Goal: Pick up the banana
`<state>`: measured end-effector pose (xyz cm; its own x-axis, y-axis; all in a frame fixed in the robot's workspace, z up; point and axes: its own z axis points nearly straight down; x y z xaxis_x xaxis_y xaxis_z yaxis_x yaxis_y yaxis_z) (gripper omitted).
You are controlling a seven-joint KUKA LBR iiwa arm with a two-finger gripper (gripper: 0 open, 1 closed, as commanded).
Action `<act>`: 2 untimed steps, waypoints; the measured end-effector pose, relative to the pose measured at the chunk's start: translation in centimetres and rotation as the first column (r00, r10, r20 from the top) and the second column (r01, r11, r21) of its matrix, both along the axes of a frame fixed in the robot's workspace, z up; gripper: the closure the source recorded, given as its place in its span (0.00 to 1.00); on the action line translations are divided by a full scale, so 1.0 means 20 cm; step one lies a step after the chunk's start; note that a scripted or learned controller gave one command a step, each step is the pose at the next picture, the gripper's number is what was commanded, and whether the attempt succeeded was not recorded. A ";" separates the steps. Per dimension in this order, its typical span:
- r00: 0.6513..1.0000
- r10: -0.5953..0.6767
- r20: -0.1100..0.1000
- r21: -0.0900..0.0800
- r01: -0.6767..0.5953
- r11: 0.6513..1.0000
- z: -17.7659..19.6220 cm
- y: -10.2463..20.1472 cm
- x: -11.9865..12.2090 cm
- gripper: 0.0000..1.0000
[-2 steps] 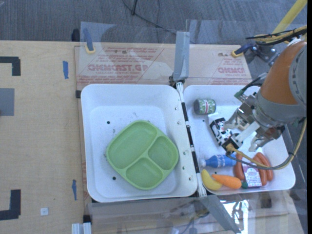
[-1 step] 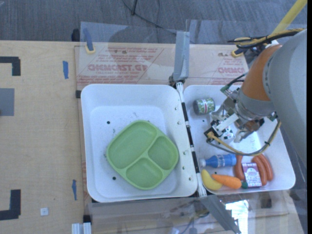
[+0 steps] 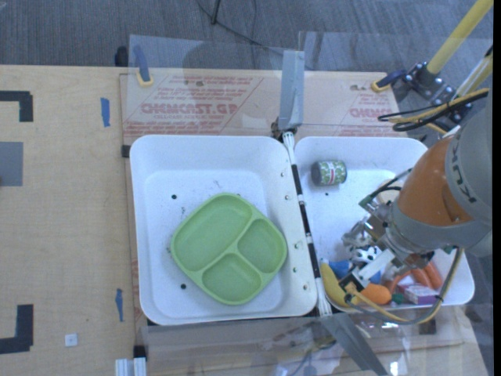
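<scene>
1. Banana (image 3: 332, 287) lies at the near left corner of the right bin (image 3: 356, 149), against the divider, partly under a cluttered pile of small toys (image 3: 395, 288).
2. Hand (image 3: 362, 255) hovers just beyond the banana, low over the pile; whether it is wide or narrow I cannot tell, and nothing shows gripped.
3. Green plate (image 3: 228, 247) sits across the divider from the banana, in the left bin (image 3: 156, 178).
4. Small can (image 3: 329, 172) lies far behind the banana.
5. Judged progress: approach made, grasp and lift not yet done.
</scene>
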<state>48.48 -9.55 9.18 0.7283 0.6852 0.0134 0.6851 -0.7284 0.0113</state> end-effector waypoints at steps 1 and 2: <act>0.991 0.133 -0.019 -0.001 -0.133 0.991 0.49 -0.49 0.08 0.00; 0.996 0.086 0.009 -0.010 -0.086 0.996 0.10 -0.33 0.03 0.00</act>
